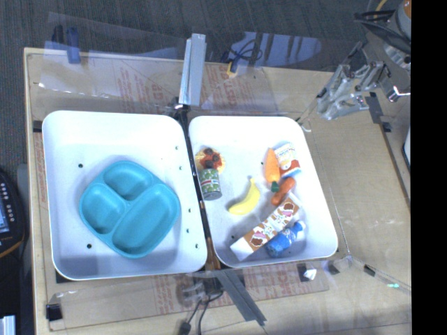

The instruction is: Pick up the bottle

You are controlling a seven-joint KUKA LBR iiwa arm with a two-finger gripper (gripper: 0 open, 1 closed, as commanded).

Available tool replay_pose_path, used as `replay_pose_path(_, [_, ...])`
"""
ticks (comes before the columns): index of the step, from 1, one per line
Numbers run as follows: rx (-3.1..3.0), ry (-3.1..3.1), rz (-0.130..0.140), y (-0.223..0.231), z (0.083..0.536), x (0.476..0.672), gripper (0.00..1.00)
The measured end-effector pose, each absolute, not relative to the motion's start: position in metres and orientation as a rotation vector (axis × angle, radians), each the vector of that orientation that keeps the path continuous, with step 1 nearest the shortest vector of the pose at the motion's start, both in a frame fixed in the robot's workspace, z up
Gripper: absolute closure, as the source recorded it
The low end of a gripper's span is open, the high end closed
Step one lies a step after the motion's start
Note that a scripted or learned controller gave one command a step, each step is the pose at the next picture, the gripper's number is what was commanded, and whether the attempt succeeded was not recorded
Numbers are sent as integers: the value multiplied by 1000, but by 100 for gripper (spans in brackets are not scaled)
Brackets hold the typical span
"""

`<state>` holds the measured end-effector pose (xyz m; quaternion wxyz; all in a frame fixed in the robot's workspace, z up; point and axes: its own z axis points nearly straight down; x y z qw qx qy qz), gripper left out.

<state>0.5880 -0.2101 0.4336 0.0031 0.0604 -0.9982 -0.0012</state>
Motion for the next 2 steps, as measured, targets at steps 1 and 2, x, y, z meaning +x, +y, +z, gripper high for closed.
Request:
replay_pose_path(1, [742,-3048,-6,-210,440,569,100])
replay_pose_path(2, [1285,-2862,-9,-210,440,543,100])
